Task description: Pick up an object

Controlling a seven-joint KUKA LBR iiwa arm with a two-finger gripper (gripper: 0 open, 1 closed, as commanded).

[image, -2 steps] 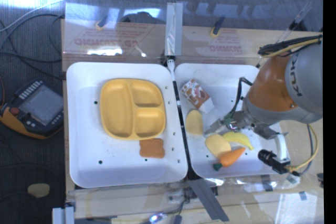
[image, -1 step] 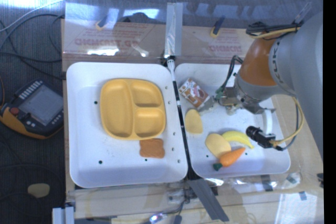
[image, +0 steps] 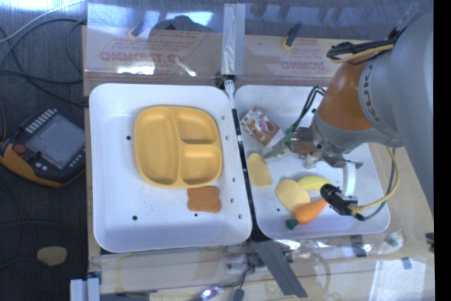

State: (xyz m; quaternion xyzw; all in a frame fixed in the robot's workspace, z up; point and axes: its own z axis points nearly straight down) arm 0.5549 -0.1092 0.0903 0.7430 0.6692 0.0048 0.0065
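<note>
- Nearest edge, right bin: a toy carrot lies close to the front wall, touching a pale yellow rounded piece and a yellow banana-like piece just behind it. Little free room along that wall.
- Left bin: an orange-brown toast piece sits near the front, just beside the yellow divided tray. Bare floor lies open around the tray on its left and front.
- Middle of right bin: a pale wedge rests close against the divider wall between the bins.
- My gripper is low over the right bin's centre, arm covering the right side. I cannot tell its opening, and see nothing held.
- Farther back: a printed snack packet lies near the divider, tilted, just beside my gripper.
- Beyond: a cardboard panel borders the far edges.
</note>
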